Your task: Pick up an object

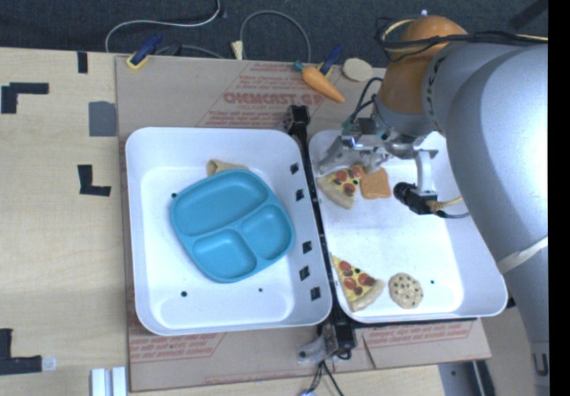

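Note:
In the right bin lie a pizza slice and an orange-tan piece near the far end, with a second pizza slice and a cookie near the front. My gripper hangs low over the far end of that bin, just above the first pizza slice and the orange-tan piece. Nothing shows between its fingers.
The left bin holds a blue divided plate with a tan piece poking out behind it. A toy carrot and a pale round piece lie on the cardboard behind the bins. Cables run along the back.

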`<state>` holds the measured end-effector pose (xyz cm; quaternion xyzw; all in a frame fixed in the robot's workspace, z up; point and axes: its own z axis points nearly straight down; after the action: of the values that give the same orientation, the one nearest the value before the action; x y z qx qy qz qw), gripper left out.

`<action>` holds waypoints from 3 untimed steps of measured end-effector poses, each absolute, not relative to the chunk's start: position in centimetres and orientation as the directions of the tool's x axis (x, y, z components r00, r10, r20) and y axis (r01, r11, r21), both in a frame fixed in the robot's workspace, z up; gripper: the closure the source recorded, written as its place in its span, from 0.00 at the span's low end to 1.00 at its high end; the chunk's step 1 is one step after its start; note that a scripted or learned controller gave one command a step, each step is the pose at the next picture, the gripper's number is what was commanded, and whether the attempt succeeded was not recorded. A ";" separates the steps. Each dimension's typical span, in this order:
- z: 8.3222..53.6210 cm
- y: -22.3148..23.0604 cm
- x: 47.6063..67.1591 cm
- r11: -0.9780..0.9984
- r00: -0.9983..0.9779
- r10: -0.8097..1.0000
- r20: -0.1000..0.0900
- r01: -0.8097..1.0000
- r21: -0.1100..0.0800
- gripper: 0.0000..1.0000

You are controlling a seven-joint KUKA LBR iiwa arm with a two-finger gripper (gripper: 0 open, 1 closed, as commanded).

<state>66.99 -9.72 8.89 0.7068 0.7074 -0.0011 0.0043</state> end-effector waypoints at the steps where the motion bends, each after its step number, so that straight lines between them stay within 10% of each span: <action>1: 8.9 -10.5 66.7 0.003 -0.003 1.000 0.000 1.000 0.010 0.00; 3: 9.0 -14.8 64.7 0.002 -0.002 1.000 -0.002 1.000 0.013 0.00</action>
<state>64.73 -14.81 9.02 0.7065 0.7077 0.0040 0.0054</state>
